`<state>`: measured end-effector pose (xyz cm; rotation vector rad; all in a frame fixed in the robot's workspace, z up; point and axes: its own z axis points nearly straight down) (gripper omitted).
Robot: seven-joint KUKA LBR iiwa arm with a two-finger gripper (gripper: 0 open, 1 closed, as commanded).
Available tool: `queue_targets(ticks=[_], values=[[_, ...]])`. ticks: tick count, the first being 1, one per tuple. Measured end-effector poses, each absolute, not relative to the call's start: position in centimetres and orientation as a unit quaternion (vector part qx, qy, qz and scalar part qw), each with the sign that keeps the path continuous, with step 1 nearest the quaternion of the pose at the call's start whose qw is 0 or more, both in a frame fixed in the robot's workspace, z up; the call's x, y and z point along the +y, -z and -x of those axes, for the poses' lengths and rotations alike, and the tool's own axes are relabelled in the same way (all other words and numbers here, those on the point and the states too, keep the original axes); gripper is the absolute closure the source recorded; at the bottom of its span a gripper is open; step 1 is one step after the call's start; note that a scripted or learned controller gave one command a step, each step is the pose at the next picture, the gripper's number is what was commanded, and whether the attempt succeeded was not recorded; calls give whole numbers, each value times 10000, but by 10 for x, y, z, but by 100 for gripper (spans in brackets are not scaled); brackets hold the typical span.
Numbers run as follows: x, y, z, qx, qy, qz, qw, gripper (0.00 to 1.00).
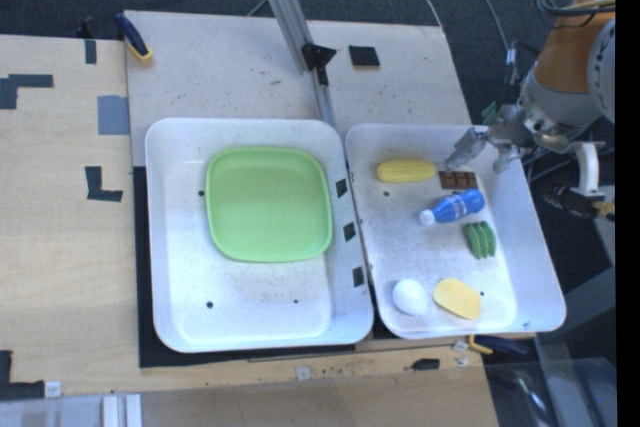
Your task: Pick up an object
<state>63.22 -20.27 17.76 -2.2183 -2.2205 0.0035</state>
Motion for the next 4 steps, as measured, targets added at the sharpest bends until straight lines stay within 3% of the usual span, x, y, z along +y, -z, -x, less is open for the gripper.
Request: queue_targets(ticks=[2, 3, 4], values=[[-203, -87, -622, -7075, -7, 7067, 6, 0], [-203, -99, -622, -7076, -3, 7066, 0, 100], [-200, -147, -632, -7074, 8, 7069, -13, 100]])
